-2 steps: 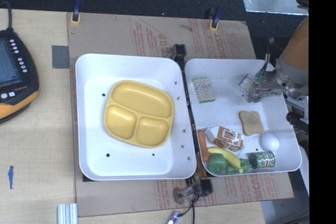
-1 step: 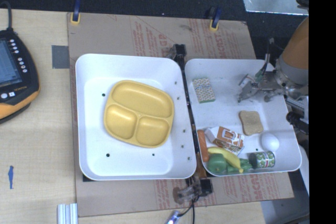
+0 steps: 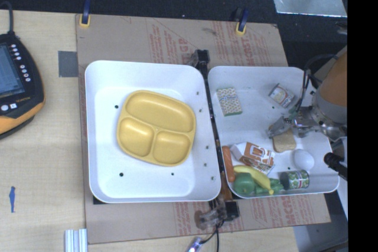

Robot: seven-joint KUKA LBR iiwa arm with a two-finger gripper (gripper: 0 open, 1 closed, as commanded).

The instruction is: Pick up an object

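Down at the near edge of the right bin [image 3: 260,75] there's a green can [image 3: 295,180] lying on its side, a banana [image 3: 253,176], something green [image 3: 244,185] and a carrot [image 3: 227,161]. Just behind those, a white egg [image 3: 303,159] and an orange-and-white packet [image 3: 257,155]. My gripper [image 3: 285,127] is low over a tan bread slice [image 3: 284,141], fingers spread apart, nothing between them. Left bin [image 3: 94,127] holds a yellow divided plate [image 3: 156,127]
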